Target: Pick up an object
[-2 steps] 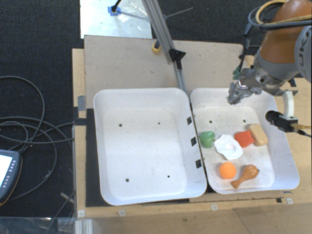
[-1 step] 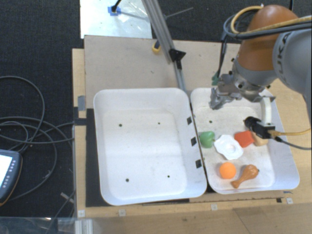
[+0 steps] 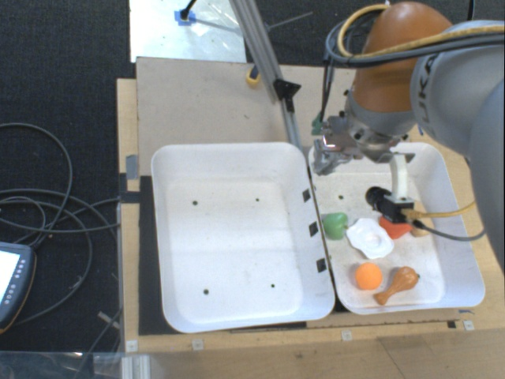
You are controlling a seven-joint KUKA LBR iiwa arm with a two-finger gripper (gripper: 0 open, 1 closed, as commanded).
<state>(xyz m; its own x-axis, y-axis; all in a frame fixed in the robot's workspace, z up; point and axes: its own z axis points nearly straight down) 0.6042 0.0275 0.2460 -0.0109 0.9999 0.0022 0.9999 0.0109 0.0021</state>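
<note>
The right bin (image 3: 461,279) holds several small objects: a green piece (image 3: 335,225) by its left wall, a flat white piece (image 3: 371,238), an orange ball (image 3: 368,276), a brown drumstick (image 3: 397,283) and a red piece (image 3: 394,228) partly under a black part of the arm's fittings. My gripper (image 3: 327,159) hangs over the far left corner of this bin, beyond the green piece and apart from it. Nothing is seen in its grasp. The bulky wrist hides the bin's far end.
The left bin (image 3: 170,212) lies beside the right one, sharing a middle wall. A grey pole (image 3: 260,42) slants down to the bins' far junction. Cables and a tablet (image 3: 12,279) lie on the floor at the left.
</note>
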